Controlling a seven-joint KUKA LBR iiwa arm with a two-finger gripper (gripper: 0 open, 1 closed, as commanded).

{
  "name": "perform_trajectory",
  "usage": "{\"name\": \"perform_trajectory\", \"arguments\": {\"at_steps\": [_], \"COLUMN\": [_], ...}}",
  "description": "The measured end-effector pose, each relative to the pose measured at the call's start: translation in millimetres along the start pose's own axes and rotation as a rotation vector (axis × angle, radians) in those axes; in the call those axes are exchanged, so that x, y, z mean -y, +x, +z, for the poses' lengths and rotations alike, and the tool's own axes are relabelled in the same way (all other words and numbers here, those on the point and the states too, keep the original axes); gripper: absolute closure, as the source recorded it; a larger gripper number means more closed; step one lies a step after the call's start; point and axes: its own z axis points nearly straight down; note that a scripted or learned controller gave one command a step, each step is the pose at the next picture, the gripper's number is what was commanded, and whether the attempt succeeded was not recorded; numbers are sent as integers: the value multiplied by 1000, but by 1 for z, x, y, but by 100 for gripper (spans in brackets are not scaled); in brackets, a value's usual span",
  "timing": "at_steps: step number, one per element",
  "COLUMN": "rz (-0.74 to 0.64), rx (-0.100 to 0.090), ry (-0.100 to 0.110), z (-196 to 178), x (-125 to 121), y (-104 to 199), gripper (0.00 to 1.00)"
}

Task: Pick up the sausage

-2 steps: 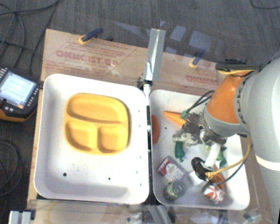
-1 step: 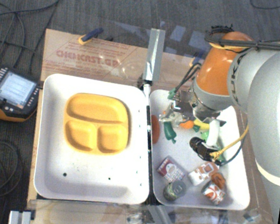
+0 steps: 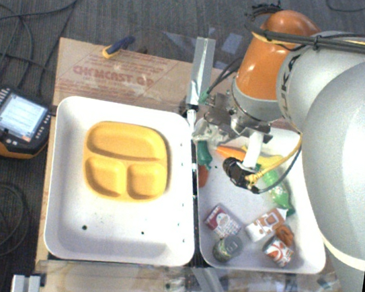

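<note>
the gripper point(image 3: 229, 130) hangs low over the far end of the right bin point(image 3: 308, 263); i cannot tell its state. no sausage is clearly visible among the packets point(image 3: 271, 233) and can point(image 3: 226, 248), so the pickup looks not yet done.

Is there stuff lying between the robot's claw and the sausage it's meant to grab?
Likely yes. The gripper hangs over the far end of the right bin; what looks like the sausage lies near its front corner, pressed against a red-and-white carton. Green toy food lies between the two.
</note>
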Motion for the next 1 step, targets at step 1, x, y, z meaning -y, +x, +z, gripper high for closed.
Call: {"name": "perform_trajectory", "arguments": {"at_steps": [1], "rz": [-225], "rx": [0], "ry": [1], "z": [8], "x": [16], "y": [53], "gripper": [100]}}
